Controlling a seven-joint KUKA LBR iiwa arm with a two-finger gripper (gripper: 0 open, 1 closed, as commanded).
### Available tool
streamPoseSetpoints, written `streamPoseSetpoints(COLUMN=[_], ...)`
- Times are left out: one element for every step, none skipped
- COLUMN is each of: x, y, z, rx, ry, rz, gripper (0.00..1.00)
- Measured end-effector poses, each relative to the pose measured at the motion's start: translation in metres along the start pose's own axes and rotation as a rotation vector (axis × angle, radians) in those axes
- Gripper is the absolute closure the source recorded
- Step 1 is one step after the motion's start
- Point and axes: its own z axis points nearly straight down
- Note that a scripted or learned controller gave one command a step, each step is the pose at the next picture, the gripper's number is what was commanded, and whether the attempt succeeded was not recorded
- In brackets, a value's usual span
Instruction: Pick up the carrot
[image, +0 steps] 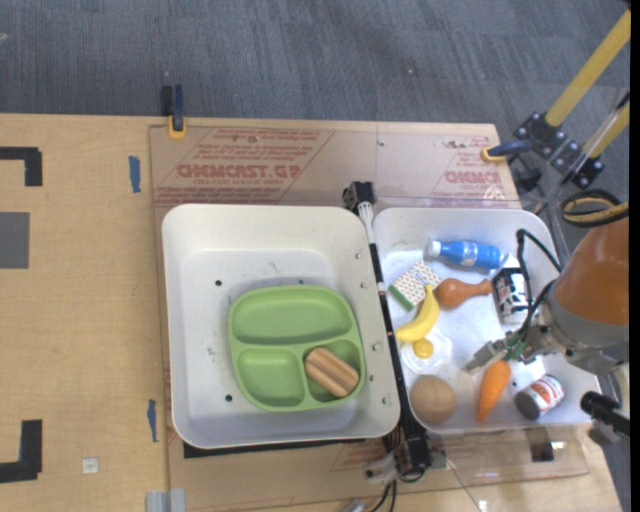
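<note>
Carrot (491, 388) just below pincer (508, 347)

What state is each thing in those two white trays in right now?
Carrot: lying in the right bin, pointed end toward the near wall, just under the gripper.
Banana: lying flat, curved.
Blue bottle: on its side.
Small can: tipped over.
Green tray: flat in the left bin, a hot dog in one compartment.

Just below your gripper (512, 347) lies a smooth, matt plastic carrot (491, 388); the white bin (400, 240) around it looks glossy moulded plastic, and the bench (80, 300) beyond is matt wood.
</note>
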Motion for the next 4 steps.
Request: streamPoseSetpoints(x=[-0.004,-0.004,0.017,0.022], y=[0.003,0.002,0.003,0.006], z=[-0.012,-0.012,0.000,-0.001], rx=[-0.012,-0.011,0.003,0.001], ry=[-0.014,-0.012,-0.001,-0.001], rz=[0.004,0.004,-0.210,-0.558], gripper=[1.00,0.00,0.00,0.00])
